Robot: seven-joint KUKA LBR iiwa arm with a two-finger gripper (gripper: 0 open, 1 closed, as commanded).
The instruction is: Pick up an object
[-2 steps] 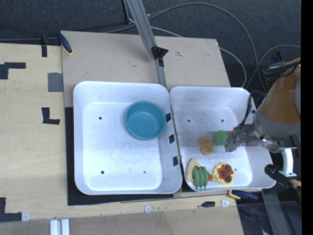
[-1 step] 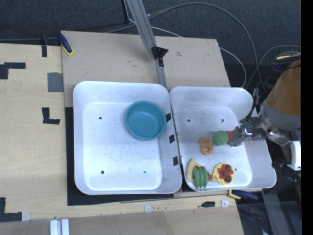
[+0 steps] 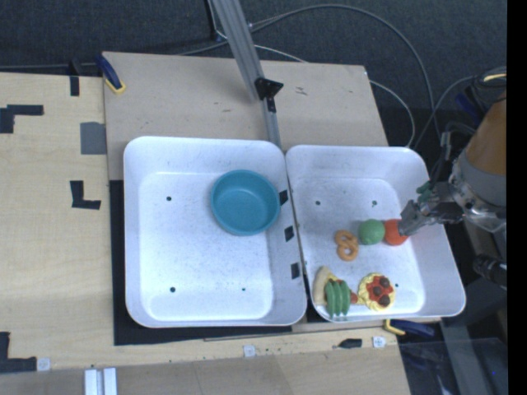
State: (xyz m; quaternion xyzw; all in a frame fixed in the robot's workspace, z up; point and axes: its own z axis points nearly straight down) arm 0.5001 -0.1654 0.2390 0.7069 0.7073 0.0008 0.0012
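1. At the bottom of the frame, in the lower part of the right bin (image 3: 428, 189), there are a green toy vegetable (image 3: 337, 296) next to a pale yellowish piece, and a small yellow pizza-like toy (image 3: 379, 291) with red spots just to its right.
2. A little higher, in the middle of this bin, a small orange pretzel (image 3: 347, 244) lies alone, and to its right a green ball (image 3: 371, 231) is touching a red-orange object (image 3: 395, 234).
3. The gripper (image 3: 409, 223) comes from the right edge and is low over the bin, just beside the red-orange object (the tips are dark and blurred, so I cannot tell whether they are spread or pressed together, nor whether they touch it).
4. In the left bin (image 3: 148, 159), toward its upper right part, a blue bowl (image 3: 244, 202) stands upright.
5. At the top of the frame, a grey metal pole (image 3: 239, 35) goes slantwise down to the place between the two bins.
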